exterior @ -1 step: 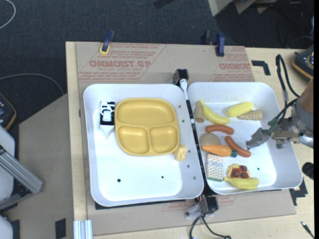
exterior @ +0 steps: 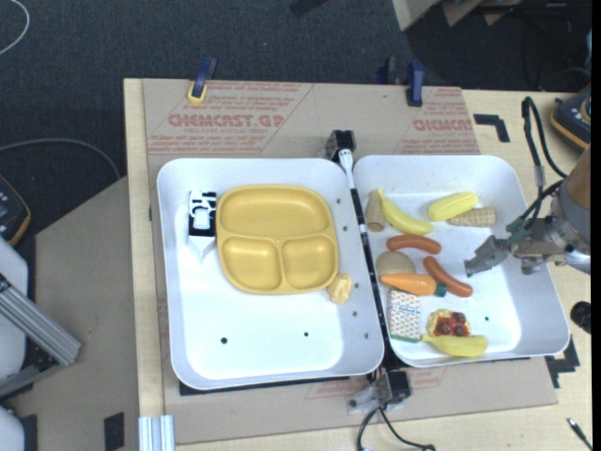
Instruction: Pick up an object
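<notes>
Toy food lies clustered in the right bin (exterior: 526, 318); nearest our hand (exterior: 490, 255) is a sausage (exterior: 448, 277). We judge this the approach: hand above the bin, carrying nothing, opening unclear. Next: descend onto one piece.

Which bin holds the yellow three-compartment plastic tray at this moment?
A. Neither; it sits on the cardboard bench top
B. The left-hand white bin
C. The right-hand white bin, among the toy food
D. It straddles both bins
B: the yellow three-compartment plastic tray lies flat inside the left-hand white bin, while the toy food such as the yellow corn cob lies in the right-hand white bin.
</notes>
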Controlling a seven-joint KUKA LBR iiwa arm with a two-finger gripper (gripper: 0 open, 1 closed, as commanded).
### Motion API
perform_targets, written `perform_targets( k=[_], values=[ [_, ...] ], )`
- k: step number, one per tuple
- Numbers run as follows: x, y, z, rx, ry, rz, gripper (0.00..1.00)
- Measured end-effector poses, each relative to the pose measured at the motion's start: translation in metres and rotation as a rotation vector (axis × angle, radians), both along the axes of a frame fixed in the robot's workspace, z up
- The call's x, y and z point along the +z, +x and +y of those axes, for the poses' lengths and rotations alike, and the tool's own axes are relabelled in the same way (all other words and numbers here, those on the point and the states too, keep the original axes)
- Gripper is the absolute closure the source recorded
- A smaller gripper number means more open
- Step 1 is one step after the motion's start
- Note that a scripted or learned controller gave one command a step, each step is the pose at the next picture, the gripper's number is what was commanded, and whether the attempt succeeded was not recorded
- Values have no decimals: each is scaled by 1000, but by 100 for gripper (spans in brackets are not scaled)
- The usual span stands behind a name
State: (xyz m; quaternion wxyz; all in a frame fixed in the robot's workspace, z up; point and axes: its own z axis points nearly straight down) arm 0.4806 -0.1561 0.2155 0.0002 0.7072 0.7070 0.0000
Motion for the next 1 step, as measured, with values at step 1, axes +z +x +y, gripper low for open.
perform_targets(
  k=[1],
  values=[
    [-44, 3, 4, 0, 3, 7, 0]
  ],
)
